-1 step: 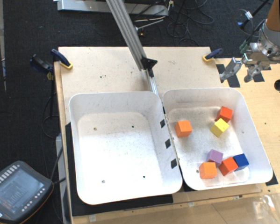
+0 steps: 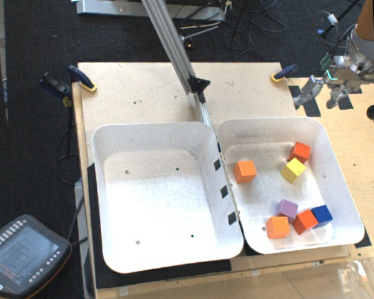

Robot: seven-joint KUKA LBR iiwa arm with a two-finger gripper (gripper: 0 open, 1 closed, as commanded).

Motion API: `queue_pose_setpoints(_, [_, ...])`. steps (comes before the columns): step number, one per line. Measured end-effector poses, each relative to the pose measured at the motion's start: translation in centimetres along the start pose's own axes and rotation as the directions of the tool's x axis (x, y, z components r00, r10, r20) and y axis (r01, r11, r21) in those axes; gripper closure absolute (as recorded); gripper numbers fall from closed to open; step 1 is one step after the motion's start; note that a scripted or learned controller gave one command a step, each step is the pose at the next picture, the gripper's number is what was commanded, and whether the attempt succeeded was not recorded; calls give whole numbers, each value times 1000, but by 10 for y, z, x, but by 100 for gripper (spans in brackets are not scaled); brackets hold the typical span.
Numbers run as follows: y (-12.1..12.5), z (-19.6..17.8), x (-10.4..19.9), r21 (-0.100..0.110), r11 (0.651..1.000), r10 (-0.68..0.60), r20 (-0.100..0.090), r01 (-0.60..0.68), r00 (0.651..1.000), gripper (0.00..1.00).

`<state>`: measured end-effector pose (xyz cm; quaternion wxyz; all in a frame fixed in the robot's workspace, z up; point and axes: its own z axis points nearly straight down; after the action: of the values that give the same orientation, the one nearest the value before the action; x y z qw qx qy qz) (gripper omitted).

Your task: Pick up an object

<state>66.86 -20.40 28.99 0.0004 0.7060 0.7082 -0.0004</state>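
Observation:
The right bin (image 2: 338, 169) holds several small cubes. An orange cube (image 2: 244, 171) lies near its left wall. A red-orange cube (image 2: 301, 151) touches a yellow cube (image 2: 294, 169) toward the far right. At the near side a purple cube (image 2: 287, 208), an orange cube (image 2: 278, 226), a red-orange cube (image 2: 305, 221) and a blue cube (image 2: 322, 215) cluster together. My gripper (image 2: 325, 95) hangs high beyond the bin's far right corner, over the bench, open with nothing between its fingers.
The left bin (image 2: 112, 149) adjoins the right one. A slanted aluminium post (image 2: 172, 40) rises from between the bins at the back. Blue-and-yellow clamps (image 2: 83, 79) (image 2: 283, 74) grip the bench's far corners. A teach pendant (image 2: 24, 257) lies at the lower left.

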Motion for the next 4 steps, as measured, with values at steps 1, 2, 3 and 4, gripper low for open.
queue_pose_setpoints(1, [-5, 46, -5, 5, 1000, 4, -1, -4, 1000, 0])
queue_pose_setpoints(2, [-9, 107, -12, 6, 1000, 4, -2, -4, 1000, 0])
queue_pose_setpoints(3, [-13, 166, -10, -4, 1000, 3, 3, -3, 1000, 0])
queue_pose_setpoints(4, [-10, 150, -10, -12, 1000, 2, 4, -2, 1000, 100])
